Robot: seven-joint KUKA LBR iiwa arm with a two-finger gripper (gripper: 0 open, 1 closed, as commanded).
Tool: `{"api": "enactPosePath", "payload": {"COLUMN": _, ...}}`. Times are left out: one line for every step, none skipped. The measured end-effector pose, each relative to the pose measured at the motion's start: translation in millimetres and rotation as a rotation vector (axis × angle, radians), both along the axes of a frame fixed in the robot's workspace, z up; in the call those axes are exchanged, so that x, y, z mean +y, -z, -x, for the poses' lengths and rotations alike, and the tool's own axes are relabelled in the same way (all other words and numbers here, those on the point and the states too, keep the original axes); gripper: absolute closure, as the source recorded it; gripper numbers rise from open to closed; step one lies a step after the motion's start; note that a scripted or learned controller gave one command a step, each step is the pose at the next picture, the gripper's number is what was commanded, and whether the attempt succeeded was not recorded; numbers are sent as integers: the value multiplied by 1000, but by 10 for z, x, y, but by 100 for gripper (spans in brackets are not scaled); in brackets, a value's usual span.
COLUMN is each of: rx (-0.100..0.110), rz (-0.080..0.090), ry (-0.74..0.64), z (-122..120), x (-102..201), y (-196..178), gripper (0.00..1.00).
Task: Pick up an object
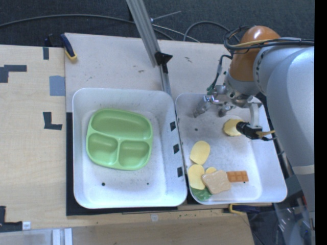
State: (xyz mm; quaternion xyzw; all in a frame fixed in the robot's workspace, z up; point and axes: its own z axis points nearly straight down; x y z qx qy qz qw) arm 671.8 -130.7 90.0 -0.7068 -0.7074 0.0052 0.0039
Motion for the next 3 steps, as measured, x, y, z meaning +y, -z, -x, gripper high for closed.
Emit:
{"api": "enactPosePath", "payload": {"rx": 1, "rz": 1, "ry": -1, "z": 3, "x": 4, "y": -94, "gripper": 100}}
{"api": "enactPosePath", "payload": {"rx": -19, "rz": -1, "ry": -1, "z": -66, "x": 0, "y": -721, "gripper": 100}}
{"api": "enactPosePath", "payload": {"rx": -19, "rz": -1, "ry": -1, "z": -16, "x": 17, "y": -1343, "gripper": 100}}
